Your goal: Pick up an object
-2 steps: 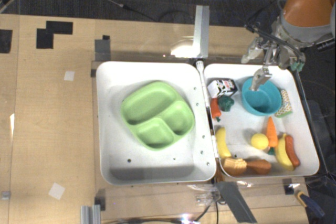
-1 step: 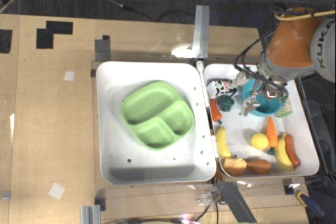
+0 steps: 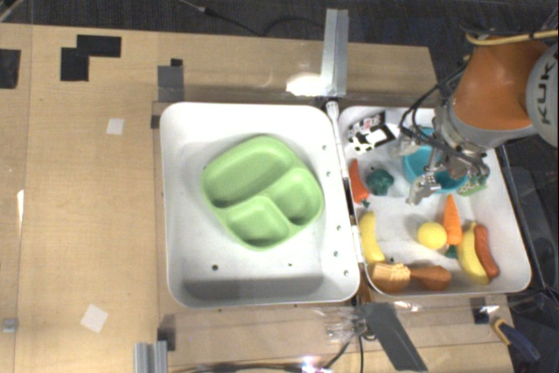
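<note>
**Choosing a clean pick in a crowded bin**

We start with the bench (image 3: 87, 214), which carries the left bin (image 3: 175, 275) with a green divided plate (image 3: 262, 190) inside it, and the right bin (image 3: 515, 262), where all the small things lie. Our arm (image 3: 502, 87) reaches over the right bin's far half, and the tool (image 3: 447, 175) hangs low above a blue cup (image 3: 417, 160). We cannot tell from here whether the tool is released or clenched, and we see nothing between its tips.

The candidates sit close together: a banana (image 3: 370, 238) along the bin's left wall, a second banana (image 3: 470, 256) beside a sausage (image 3: 486, 251), a bread roll (image 3: 391, 276) at the near edge, a carrot (image 3: 451, 219) touching a lemon (image 3: 431, 235), and a teal toy (image 3: 379, 181) somewhat apart.

We judge the teal toy or the cup the safer picks, since neighbours crowd the rest. We should descend straight, centre over one item, and avoid nudging the carrot.
</note>
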Available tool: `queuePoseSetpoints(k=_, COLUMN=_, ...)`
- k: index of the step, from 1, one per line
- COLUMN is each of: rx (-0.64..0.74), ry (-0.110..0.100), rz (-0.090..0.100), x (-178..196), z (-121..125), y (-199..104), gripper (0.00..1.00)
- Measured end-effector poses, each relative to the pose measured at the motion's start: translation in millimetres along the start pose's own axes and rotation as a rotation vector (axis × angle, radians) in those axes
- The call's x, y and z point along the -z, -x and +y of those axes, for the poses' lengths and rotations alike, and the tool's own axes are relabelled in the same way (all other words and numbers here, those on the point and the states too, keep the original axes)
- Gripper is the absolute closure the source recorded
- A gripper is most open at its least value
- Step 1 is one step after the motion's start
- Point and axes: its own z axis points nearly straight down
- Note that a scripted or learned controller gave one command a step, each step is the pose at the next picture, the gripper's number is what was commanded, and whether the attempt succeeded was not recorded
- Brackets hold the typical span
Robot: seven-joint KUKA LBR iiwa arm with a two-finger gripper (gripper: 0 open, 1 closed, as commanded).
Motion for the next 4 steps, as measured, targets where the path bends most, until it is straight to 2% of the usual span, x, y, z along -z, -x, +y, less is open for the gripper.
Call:
queuePoseSetpoints(k=1, rx=0.106, ry=0.016, rz=0.036, x=-15.5, z=5.0, y=-66.7, gripper=0.0)
queuePoseSetpoints(k=2, rx=0.112, ry=0.012, rz=0.02, x=-0.8, z=5.4, y=-60.1, gripper=1.0)
queuePoseSetpoints(k=3, rx=0.112, ry=0.012, rz=0.022, x=-1.4, z=5.7, y=-60.4, gripper=0.0)
queuePoseSetpoints(k=4, rx=0.11, ry=0.016, rz=0.032, x=-14.7, z=5.8, y=-76.4, gripper=0.0)
